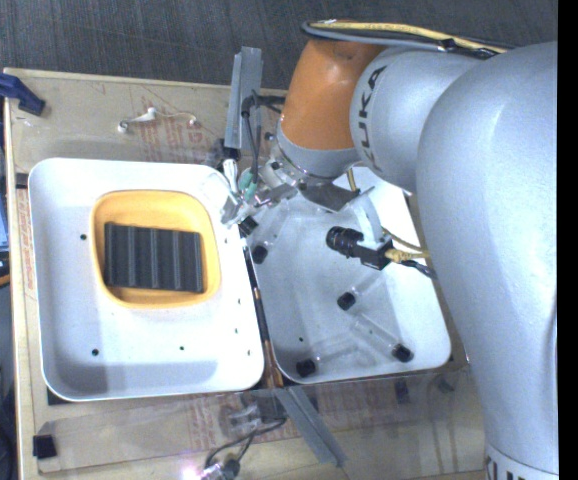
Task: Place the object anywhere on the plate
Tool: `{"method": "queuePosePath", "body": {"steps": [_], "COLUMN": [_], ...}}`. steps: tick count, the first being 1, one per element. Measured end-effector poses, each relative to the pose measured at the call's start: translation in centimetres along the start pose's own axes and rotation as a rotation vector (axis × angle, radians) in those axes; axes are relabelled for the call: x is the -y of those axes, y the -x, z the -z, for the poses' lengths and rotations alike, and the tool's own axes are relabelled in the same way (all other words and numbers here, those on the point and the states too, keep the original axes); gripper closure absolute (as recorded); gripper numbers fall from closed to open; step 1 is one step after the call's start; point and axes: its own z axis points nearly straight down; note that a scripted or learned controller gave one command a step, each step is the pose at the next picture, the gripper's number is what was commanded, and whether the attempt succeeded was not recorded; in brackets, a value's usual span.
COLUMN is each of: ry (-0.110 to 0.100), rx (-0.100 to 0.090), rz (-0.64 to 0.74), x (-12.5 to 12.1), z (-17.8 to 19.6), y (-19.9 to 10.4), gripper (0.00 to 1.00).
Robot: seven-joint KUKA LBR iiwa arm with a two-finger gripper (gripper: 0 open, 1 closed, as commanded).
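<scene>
Object: dark grey ribbed rectangular block (155, 258). It lies flat on the yellow square plate with rounded corners (151, 201). Four raised ribs run across its top face. The block sits within the plate's rim, slightly toward the plate's lower edge, with a yellow margin visible on all sides.

The plate rests on the floor of the left shallow white bin (139, 373), in its upper-middle area. The lower part of the bin floor carries a soft shadow.

Gripper (244, 196): positioned at the upper right corner of the left bin, over the seam between the two bins. It is well apart from the block and to the right of the plate's upper right corner. The tip is a clutter of small metal and greenish parts; whether it is open or closed cannot be told. No object is seen in it.

Arm: the orange band (329, 98) sits just above the wrist, and the grey body covers most of the right shallow white bin (364, 370). Several small black knobs (346, 300) are scattered on that bin's floor.

Both bins sit on a pale wooden bench (99, 118). A blue clamp (17, 93) grips its upper left corner.
</scene>
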Motion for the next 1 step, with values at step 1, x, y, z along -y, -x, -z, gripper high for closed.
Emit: {"method": "queuePosePath", "body": {"steps": [1], "ry": [0.001], "rx": [0.001], "rz": [0.000], "x": [-0.01], "z": [0.04], "y": [0.02], "gripper": [0.00]}}
